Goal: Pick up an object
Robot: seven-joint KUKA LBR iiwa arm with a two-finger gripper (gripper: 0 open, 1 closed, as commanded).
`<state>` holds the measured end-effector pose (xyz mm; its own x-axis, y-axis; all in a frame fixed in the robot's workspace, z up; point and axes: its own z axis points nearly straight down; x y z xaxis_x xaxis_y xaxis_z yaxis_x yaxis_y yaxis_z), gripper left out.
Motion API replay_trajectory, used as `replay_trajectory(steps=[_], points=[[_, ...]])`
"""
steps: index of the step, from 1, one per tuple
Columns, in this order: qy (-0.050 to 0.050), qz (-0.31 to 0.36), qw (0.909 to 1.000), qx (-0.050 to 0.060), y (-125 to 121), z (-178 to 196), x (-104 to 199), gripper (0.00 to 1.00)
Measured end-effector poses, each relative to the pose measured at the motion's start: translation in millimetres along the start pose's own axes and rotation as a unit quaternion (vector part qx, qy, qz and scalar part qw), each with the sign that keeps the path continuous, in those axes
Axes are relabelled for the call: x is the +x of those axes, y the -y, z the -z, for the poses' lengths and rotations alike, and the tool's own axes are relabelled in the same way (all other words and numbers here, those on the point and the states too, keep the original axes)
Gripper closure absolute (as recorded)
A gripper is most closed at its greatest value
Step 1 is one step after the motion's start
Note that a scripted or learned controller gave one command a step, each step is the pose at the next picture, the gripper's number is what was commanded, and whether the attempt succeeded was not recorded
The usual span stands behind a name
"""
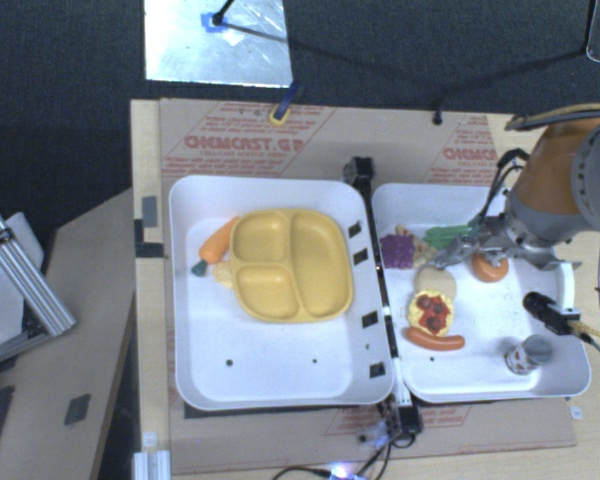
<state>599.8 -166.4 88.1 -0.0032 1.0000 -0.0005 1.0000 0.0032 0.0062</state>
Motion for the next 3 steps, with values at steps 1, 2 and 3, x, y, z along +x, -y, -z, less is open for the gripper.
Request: replay_trajectory(steps=[1, 2, 3], points=[[0.003, 0.000, 1.0000, -0.005, -2, 13, -2, 1.00], [0.000, 0.001, 1.0000, 0.000, -13, 64, 3, 1.00], [0.001, 0.001, 1.0000, 0.000, -18, 109, -1, 1.00]])
